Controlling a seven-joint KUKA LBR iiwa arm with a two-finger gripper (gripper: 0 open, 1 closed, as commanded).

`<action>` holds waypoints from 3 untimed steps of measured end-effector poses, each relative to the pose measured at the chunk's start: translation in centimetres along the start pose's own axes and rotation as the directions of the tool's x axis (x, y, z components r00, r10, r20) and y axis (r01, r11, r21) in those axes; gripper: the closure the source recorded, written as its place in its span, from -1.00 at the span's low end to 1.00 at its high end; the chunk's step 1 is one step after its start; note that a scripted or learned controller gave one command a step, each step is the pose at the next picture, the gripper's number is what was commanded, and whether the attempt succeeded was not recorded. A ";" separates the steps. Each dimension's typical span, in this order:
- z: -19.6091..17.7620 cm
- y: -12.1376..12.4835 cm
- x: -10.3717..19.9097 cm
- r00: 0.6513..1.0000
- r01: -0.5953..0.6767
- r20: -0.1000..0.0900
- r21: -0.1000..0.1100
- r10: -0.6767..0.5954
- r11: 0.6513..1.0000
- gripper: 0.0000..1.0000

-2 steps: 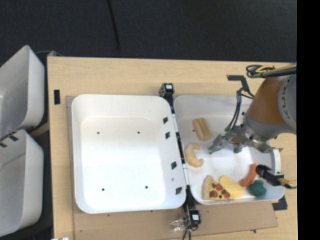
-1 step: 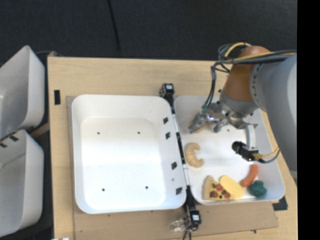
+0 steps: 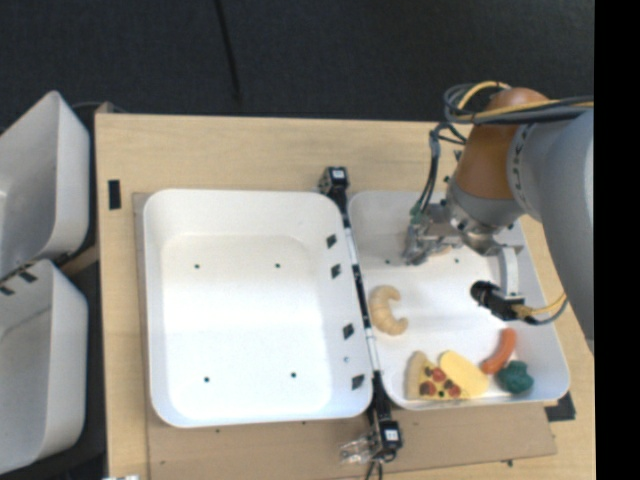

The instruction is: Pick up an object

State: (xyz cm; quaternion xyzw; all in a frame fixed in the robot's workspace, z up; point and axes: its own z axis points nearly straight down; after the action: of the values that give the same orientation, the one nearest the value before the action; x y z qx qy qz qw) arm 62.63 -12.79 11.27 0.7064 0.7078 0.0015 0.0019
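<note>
Bench [image 3: 230,153]: light wood top, filling the middle of the frame, bearing two shallow white bins side by side.

Left bin [image 3: 160,298]: centre-left of the frame; bare white floor with a few small dark dots.

Right bin [image 3: 550,363]: centre-right of the frame, its left wall touching the left bin's right wall along a line of small black clips.

Croissant [image 3: 388,309]: pale tan, curved, lying at the left side of the right bin, just beside the shared wall.

Pizza slice [image 3: 430,377]: triangular, with red spots, in the lower part of the right bin.

Yellow wedge [image 3: 466,374]: touching the pizza slice on its right.

Carrot [image 3: 502,349]: orange with a green top, at the lower right corner of the right bin, just beside the yellow wedge.

Arm [image 3: 545,163]: grey with an orange band, reaching in from the right edge over the upper part of the right bin.

Gripper [image 3: 417,251]: low over the upper left of the right bin, above the croissant in the frame and apart from it. Jaw state: cannot tell. Nothing visible between them.

Black cable plug [image 3: 490,297]: hanging below the wrist, right of the croissant.
</note>
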 end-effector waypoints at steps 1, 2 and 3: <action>0.0 0.0 0.0 1.000 0.000 0.000 0.000 0.000 1.000 -1.00; -14.4 6.9 4.9 1.000 0.006 0.001 -0.018 -0.006 1.000 -1.00; -16.1 5.7 -1.6 1.000 -0.006 0.003 0.001 0.006 1.000 -1.00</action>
State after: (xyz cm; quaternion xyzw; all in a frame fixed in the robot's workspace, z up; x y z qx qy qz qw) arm 68.27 -14.32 27.45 0.7085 0.7057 0.0001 0.0029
